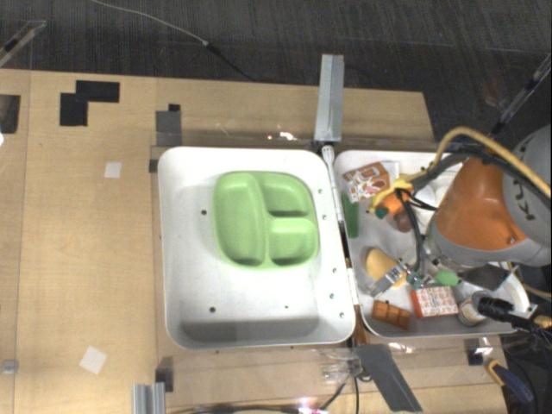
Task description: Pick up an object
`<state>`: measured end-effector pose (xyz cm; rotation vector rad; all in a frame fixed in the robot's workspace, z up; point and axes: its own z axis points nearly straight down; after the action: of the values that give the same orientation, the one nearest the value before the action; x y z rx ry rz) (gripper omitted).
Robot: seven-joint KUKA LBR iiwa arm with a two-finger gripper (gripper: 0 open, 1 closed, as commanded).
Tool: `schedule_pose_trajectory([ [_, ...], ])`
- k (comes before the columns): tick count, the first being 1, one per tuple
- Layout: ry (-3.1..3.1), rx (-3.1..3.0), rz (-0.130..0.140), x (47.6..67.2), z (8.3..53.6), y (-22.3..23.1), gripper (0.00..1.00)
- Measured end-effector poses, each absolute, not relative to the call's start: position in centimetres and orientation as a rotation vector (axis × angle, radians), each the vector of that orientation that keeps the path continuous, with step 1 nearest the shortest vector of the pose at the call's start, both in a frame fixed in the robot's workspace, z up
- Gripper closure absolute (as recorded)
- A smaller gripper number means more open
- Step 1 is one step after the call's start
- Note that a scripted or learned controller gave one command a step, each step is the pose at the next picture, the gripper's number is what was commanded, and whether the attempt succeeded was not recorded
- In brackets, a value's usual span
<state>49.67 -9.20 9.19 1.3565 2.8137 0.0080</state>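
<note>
The arm, grey with an orange band (474, 210), reaches over the right bin (366, 324) from the right. Its gripper (398, 277) hangs low near the bin's middle, right beside a pale yellow rounded object (377, 261). Just below it lie a red-and-white small box (434, 300) and a brown block (391, 315). A little green piece (446, 276) lies at the gripper's right. I see nothing held in the gripper.
The left bin (185, 231) holds a green divided plate (263, 218). At the right bin's far end lie a printed snack packet (366, 181), a green marker (352, 214) along the left wall and an orange-yellow toy (390, 200). Cables loop above the wrist.
</note>
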Motion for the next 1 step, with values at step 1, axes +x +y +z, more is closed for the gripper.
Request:
schedule_pose_trajectory([
  [1, 2.773, 1.421, 0.013, 49.46, 9.17, -8.96, 0.0],
])
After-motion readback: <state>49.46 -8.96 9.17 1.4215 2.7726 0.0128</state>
